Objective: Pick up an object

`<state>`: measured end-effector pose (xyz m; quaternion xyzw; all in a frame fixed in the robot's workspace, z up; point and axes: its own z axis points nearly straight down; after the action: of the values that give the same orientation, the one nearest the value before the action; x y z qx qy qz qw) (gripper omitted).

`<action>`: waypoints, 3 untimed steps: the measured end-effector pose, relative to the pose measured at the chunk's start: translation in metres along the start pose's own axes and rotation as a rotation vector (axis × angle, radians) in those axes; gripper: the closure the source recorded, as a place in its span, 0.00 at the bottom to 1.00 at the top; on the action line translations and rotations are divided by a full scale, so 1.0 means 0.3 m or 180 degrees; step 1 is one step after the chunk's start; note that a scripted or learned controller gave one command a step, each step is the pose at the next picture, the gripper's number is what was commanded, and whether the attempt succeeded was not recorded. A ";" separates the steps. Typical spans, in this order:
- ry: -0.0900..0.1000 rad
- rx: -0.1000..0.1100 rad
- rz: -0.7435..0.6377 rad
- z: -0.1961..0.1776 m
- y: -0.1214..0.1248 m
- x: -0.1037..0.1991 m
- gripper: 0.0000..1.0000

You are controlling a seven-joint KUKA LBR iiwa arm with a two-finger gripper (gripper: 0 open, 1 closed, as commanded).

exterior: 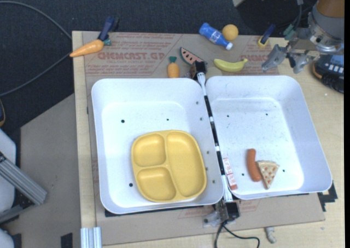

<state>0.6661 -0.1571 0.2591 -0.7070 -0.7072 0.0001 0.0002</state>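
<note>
Two small pickable pieces, a smooth red sausage (254,165) and a flat pizza wedge (268,173), lie touching, well below and just left of my tool (285,58), whose prongs hang spread and empty over the right bin's (306,110) far rim. Coming down between them risks nudging both across slick white plastic, or pinching the thin wedge flat.

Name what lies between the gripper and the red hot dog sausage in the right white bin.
In the camera view, bare speckled floor of the right white bin lies between the gripper and the red hot dog sausage; the pizza slice touches the sausage's far side.
</note>
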 end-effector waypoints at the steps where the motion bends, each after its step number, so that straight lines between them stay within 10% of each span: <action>1: -0.0001 0.0005 0.0003 0.421 -0.210 -0.223 0.00; 2: 0.0005 0.0005 -0.0003 0.465 -0.377 0.115 0.00; 3: 0.0003 0.0008 0.0004 0.555 -0.536 0.181 0.00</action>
<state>0.5052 -0.1027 0.0926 -0.7074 -0.7068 0.0006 0.0014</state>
